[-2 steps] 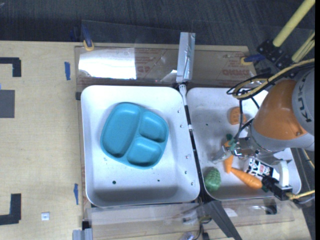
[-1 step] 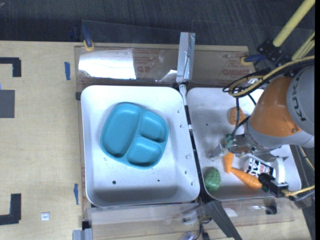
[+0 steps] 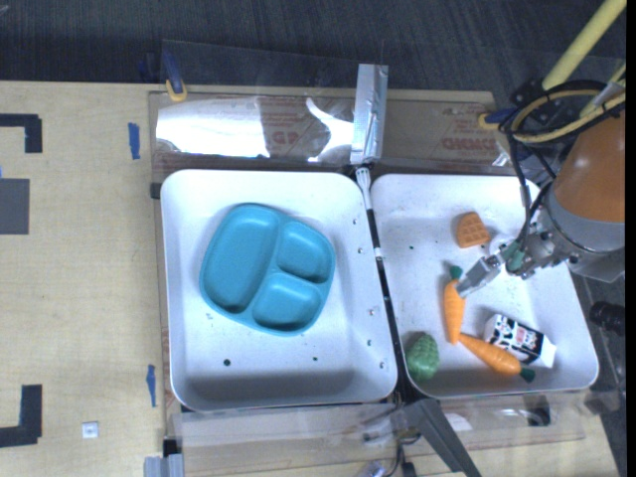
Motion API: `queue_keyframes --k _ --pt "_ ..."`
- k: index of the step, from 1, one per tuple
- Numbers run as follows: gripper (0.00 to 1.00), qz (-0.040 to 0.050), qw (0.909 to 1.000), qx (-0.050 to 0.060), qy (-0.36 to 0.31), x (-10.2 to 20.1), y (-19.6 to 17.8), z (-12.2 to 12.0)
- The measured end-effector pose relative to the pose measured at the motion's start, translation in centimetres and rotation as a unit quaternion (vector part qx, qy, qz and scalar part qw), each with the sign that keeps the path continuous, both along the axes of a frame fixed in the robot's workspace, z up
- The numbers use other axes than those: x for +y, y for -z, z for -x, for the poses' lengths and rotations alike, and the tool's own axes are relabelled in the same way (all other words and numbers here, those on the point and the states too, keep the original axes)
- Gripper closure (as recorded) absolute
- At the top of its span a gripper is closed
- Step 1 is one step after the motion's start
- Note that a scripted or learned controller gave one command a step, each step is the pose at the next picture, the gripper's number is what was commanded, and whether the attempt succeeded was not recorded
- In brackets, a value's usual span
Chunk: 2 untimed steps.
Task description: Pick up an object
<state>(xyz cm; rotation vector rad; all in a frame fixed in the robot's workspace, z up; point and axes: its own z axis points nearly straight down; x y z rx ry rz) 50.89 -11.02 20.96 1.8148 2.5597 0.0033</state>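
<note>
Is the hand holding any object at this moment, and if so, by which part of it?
Nothing is held. The hand hovers in the right bin, just above the top end of a carrot, with nothing between its fingers.

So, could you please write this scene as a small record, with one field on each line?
left bin: holds a blue divided tray
right bin: two carrots, green round object, orange waffle-like piece, small black-and-white carton
arm: reaches in from the right, over the right bin
gripper: low above the upper carrot's top end
grasp: nothing seen between the fingers
</note>
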Motion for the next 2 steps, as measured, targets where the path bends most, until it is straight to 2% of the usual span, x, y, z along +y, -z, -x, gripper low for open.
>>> queue_keyframes --k 1,2 --pt "0.0 -0.0007 0.9962 0.003 -0.087 0.8 8.4 -1.5" --pt "0.0 -0.0015 1.0 0.0 0.003 -1.7 12.2 0.6"
